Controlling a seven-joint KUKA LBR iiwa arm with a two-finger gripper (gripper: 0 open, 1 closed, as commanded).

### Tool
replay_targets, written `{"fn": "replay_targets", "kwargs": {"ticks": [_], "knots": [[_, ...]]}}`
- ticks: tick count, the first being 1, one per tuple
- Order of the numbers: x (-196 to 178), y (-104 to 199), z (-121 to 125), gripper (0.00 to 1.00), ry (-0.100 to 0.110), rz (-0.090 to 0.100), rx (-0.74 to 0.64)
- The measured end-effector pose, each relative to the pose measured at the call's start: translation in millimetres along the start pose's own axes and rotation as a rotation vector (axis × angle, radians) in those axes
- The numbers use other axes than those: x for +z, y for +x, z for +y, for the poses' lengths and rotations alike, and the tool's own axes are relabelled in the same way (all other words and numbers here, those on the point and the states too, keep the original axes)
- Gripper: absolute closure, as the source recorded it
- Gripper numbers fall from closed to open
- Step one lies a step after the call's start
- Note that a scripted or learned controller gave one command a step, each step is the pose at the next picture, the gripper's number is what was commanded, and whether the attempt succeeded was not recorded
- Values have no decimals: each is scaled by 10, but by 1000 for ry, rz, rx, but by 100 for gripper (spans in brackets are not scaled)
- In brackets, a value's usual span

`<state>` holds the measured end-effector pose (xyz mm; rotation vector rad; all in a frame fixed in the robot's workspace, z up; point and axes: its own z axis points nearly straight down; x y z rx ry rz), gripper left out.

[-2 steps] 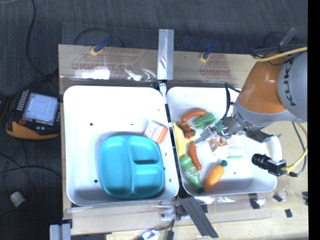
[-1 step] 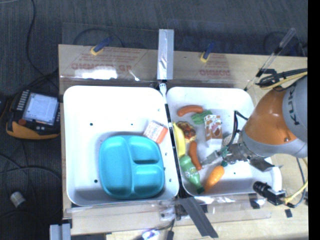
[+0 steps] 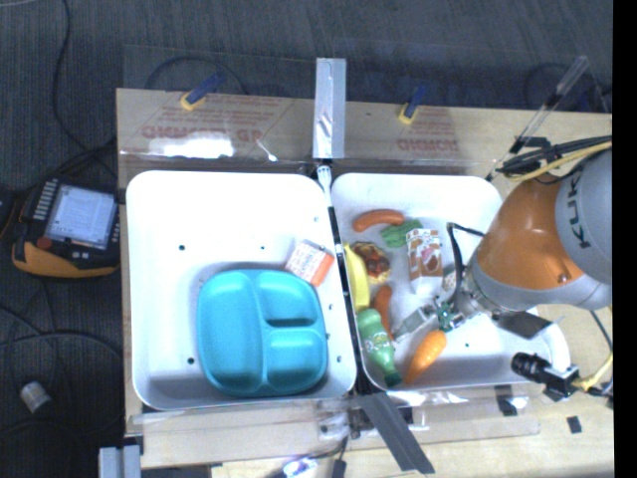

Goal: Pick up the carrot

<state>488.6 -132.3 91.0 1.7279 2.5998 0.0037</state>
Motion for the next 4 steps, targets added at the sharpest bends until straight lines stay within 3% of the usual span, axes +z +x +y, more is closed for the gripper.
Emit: {"fn": "replay_targets", "kwargs": {"ticks": [1, 2, 3, 4], "knots": [[-690, -313, -167, 0, 15, 14, 141], [-19, -452, -47, 0, 3, 3, 295], [-120, 120, -5, 0, 17, 16, 104], [-119, 120, -6, 0, 16, 16, 105]]}}
